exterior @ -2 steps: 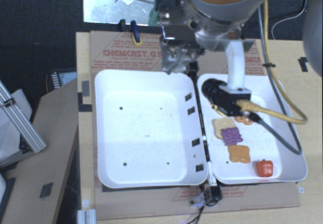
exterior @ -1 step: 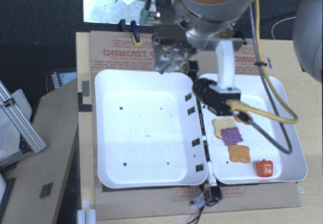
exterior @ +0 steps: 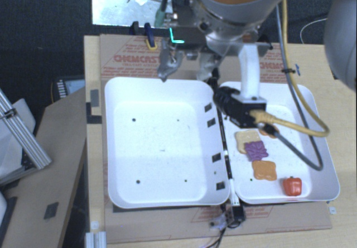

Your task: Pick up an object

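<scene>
Several small items lie in the right bin (exterior: 326,182): a beige flat piece (exterior: 244,138), a purple piece (exterior: 256,150) overlapping it, an orange piece (exterior: 264,170) and a red object (exterior: 292,186) near the front. My gripper (exterior: 187,71) hangs high over the back edge of the left bin (exterior: 162,146), well to the left of and behind those items. Its two fingers (exterior: 167,67) stand apart, open, with nothing between them.
A black fitting (exterior: 240,110) with a yellow cable (exterior: 295,127) hangs over the back of the right bin, above the items. The divider between the bins (exterior: 223,152) carries black clips. Cardboard (exterior: 134,57) lines the bench under both bins.
</scene>
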`<state>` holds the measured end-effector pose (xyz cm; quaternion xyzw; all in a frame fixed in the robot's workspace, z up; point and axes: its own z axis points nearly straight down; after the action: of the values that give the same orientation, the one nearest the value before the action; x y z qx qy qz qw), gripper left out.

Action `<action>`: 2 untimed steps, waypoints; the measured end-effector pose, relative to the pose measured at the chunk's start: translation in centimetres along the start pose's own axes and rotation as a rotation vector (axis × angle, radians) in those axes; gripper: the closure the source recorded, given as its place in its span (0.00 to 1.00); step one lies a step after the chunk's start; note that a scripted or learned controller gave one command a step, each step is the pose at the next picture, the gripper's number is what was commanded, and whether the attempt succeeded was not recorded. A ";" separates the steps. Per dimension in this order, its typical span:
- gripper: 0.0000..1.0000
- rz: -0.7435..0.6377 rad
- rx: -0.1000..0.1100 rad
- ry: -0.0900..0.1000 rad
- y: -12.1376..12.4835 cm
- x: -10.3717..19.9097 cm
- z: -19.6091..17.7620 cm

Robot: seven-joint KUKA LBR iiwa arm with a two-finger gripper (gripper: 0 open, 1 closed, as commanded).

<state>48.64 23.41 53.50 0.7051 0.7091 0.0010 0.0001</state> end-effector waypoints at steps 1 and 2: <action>1.00 -0.002 -0.003 0.002 0.0 0.0 -1.2; 0.00 -0.002 -0.002 0.001 0.0 0.0 -1.1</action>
<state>48.66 23.43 54.61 0.7043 0.7099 0.0021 0.0002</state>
